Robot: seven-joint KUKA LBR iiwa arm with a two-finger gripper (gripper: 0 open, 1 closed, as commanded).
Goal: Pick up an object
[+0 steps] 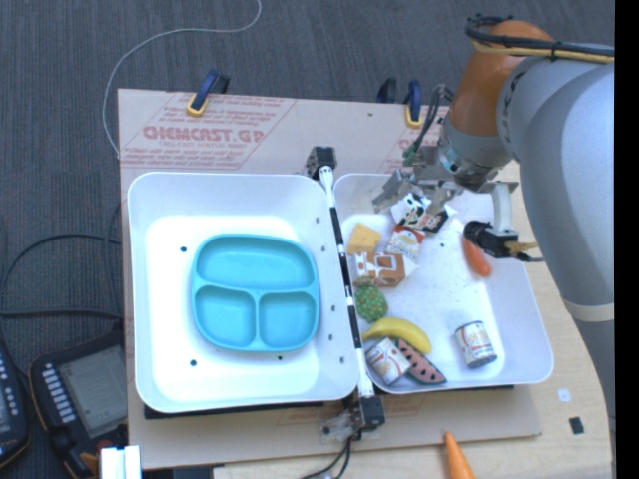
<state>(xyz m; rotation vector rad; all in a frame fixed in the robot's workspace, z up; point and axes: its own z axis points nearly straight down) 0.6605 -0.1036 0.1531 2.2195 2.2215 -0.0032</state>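
Observation:
My gripper [417, 200] hangs over the back of the right bin [519, 317], just above a small black, white and red toy [412, 211]. Whether anything sits between its fingers is hidden from this angle. Below it lie a yellow cheese wedge [364, 238], a brown and white waffle-like piece [384, 266], a green round item [371, 302], a banana [398, 333], a watermelon slice [424, 367], a wrapped packet [384, 362] and a small can [476, 344]. A carrot [477, 256] lies by the right wall.
The left bin [150, 267] holds a blue divided plate [257, 292]. A black bar [339, 257] runs between the bins. Another carrot [457, 457] lies on the wooden board in front. Blue clamps [206, 91] sit at the board's back edge.

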